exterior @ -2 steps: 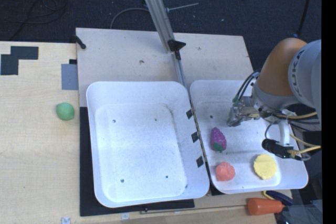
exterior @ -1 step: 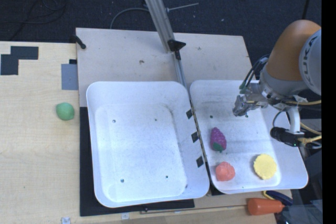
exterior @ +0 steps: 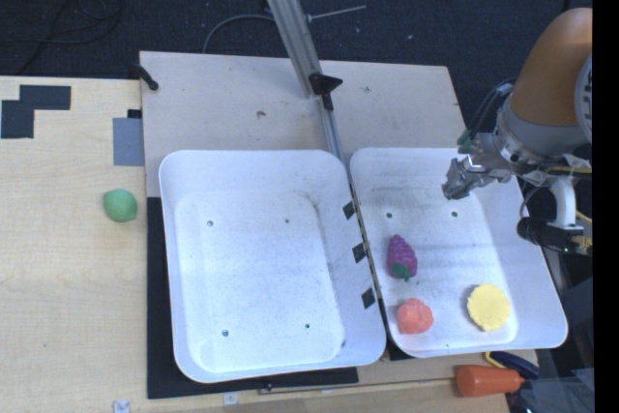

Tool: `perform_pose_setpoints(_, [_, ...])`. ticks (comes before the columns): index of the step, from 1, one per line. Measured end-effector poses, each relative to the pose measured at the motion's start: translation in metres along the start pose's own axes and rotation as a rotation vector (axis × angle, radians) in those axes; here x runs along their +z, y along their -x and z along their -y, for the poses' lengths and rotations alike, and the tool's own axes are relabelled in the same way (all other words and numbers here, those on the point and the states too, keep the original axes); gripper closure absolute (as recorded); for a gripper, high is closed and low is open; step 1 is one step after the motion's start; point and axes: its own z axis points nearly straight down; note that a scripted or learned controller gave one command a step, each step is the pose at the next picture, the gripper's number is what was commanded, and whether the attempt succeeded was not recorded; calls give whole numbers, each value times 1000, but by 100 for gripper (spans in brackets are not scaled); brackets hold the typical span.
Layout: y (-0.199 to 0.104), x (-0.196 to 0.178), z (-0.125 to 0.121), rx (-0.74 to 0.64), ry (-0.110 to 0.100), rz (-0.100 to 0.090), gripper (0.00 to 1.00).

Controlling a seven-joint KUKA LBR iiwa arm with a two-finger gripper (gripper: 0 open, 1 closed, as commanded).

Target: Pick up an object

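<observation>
While my arm [exterior: 556, 87] hangs at the right edge of the frame, the largest items below are two white bins on the desk [exterior: 68, 256]: the left bin [exterior: 253, 261] at centre frame and the right bin [exterior: 455, 251] beside it, their rims touching along a row of black clips. My gripper [exterior: 464, 179] sits above the upper part of the right bin, near its top rim, well apart from every object. I cannot tell whether my fingers are spread or pressed together; they read as one dark cluster, and nothing is visibly between them.

Procedure for the step in hand, as I judge it: select one target, travel toward the lower part of the right bin, centre over the target, then descend vertically. The yellow piece [exterior: 488, 306] is the widest candidate, a flat, rounded disc in the lower right of the bin with free floor around it. The red-orange piece [exterior: 414, 315], rounded and slightly lumpy, lies near the bin's lower left corner, close to the wall. The purple piece [exterior: 402, 257], a small oval with a green tip, lies just above it, near the dividing rim. I rate the yellow piece lowest risk, since the other two leave little wall clearance.

A green ball [exterior: 120, 205] rests on the desk at far left.
</observation>
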Motion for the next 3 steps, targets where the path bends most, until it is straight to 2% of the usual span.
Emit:
perform_pose_setpoints(1, [-58,-10,-11,-4,-3,-1,100])
perform_pose_setpoints(3, [-156,3,-42,-4,-4,-1,100])
